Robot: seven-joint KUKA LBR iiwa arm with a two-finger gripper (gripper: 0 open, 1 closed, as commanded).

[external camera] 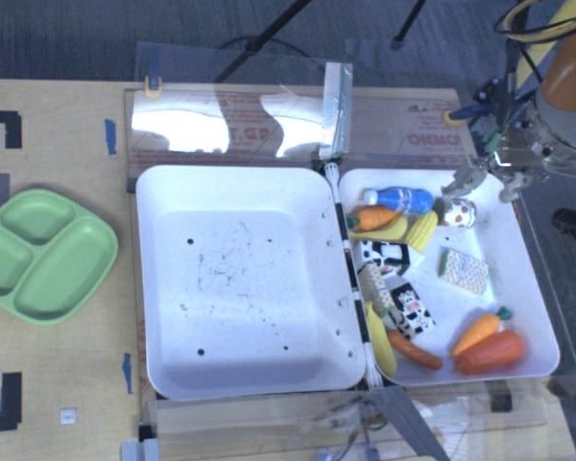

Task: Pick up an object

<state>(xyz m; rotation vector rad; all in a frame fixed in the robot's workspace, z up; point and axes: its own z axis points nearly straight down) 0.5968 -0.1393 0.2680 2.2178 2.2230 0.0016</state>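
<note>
From above, the right bin (533, 286) holds a crowd of small toys: a blue bottle (403, 200), an orange carrot (374, 219) and a yellow corn cob (422, 229) packed along the far edge, black-and-white cow-patterned pieces (410, 310) in the middle, a speckled sponge (463, 272), and a second carrot (480, 329) touching a red pepper (490, 351) near the front. The left bin (173, 200) sits just beside it, and a green divided plate (43, 254) lies well apart on the bench. The gripper (485, 176) hangs over the right bin's far right corner, fingers spread apart with nothing between them, near a small white ball (461, 213). That ball looks light and hard, likely to roll — the sponge seems the safer pick, soft and flat, best pinched across its short sides.
</note>
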